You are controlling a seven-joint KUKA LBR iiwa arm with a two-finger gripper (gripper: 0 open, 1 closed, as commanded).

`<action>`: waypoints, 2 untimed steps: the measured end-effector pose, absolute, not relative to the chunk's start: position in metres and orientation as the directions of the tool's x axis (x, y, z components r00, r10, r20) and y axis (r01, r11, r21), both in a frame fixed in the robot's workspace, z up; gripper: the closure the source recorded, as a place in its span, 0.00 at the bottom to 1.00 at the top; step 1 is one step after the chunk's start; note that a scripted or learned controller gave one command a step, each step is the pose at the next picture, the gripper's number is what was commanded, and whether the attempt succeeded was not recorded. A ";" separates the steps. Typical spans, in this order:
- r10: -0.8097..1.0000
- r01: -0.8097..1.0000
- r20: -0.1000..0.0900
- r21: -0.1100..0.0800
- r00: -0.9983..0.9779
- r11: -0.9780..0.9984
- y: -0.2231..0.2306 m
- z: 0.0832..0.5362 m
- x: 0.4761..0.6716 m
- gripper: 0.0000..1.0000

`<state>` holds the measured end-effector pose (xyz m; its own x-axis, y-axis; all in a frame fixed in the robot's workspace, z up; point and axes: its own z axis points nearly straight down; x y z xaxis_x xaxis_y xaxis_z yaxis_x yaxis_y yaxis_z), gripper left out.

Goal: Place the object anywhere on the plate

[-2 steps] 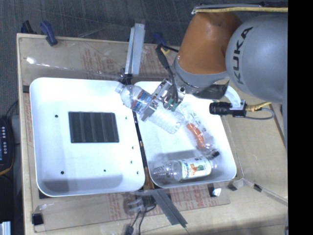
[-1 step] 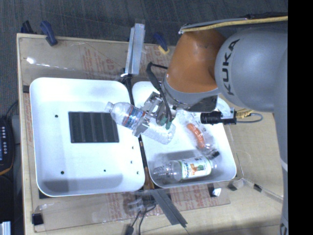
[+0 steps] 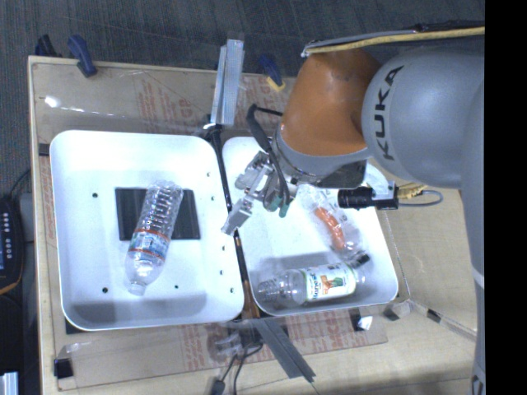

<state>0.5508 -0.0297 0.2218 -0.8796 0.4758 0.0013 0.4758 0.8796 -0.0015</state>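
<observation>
The hand (image 3: 254,194) hangs over the right bin's (image 3: 380,296) left edge, its fingers spread and gripping nothing, while a clear water bottle (image 3: 151,235) lies across the black plate (image 3: 189,214) in the left bin (image 3: 82,163).

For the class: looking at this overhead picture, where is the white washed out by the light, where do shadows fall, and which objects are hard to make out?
Camera view: the left bin is bright, nearly washed out, with soft shadow along its lower edge; the arm shades the right bin's upper part; the clear bottle on the black plate and the labelled bottle show faint outlines; the gripper looks slightly blurred.
</observation>
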 end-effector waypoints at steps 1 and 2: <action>0.476 0.476 0.001 -0.002 -0.880 0.880 -0.030 0.222 0.551 0.00; 0.175 0.175 0.003 -0.001 -0.984 0.984 0.076 0.198 0.537 0.00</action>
<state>0.5366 0.0764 0.1975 -0.9845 0.1755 0.0027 0.1755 0.9845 -0.0013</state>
